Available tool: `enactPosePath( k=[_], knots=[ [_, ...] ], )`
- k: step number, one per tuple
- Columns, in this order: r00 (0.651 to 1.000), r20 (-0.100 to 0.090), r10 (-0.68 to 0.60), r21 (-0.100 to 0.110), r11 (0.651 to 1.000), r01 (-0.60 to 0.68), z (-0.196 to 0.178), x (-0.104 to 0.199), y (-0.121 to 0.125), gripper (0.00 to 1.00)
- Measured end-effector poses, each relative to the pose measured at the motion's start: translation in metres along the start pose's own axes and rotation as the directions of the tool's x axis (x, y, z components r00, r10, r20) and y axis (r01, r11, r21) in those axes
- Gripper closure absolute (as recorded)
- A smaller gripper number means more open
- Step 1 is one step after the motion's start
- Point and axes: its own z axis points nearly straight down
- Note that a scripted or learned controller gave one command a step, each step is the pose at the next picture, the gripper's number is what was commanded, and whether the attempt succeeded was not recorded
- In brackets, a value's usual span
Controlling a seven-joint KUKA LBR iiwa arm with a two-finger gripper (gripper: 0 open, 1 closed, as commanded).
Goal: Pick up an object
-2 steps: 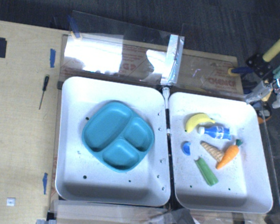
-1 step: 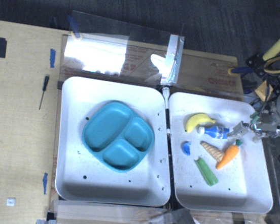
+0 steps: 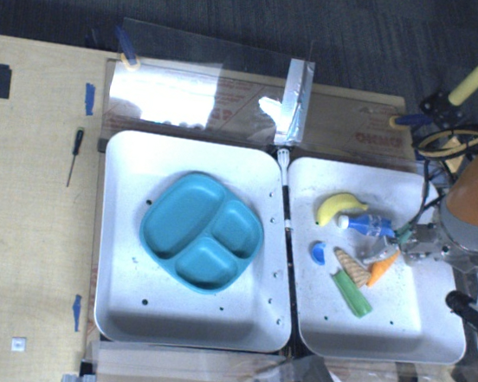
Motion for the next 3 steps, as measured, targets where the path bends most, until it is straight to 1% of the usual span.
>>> enactPosePath(
  k=[1,2,3],
  knots=[
    [1.000,0.003,0.002,-0.007,1.000,-0.002,-0.012,-0.001,0.002,1.00],
    [0.998,0.000,-0.065,0.002,0.998,0.065,-0.004,-0.018,0.018,1.00],
    [0.986,0.002,-0.165,-0.008,0.986,0.165,-0.147,0.063,0.035,1.00]
  ],
)
